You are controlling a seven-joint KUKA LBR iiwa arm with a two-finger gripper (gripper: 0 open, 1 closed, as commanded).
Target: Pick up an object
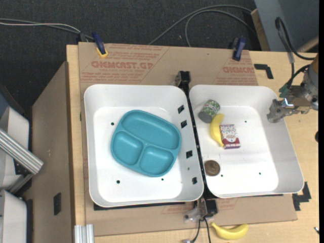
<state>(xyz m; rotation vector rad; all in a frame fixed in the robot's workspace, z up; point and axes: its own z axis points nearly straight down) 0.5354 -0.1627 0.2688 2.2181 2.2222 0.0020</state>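
Dark carpet floor point(126, 9); cardboard-topped bench point(162, 57) bearing two white bins point(96, 151).

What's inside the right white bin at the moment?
The right white bin holds a yellow banana, a small red and white box touching it, a grey-green can lying by the banana's top, and a brown round disc. Anything beneath them is hidden.

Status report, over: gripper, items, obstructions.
Gripper over right bin's right rim, nothing held. Banana, red box, can, brown disc lying in that bin. Nothing blocking them.
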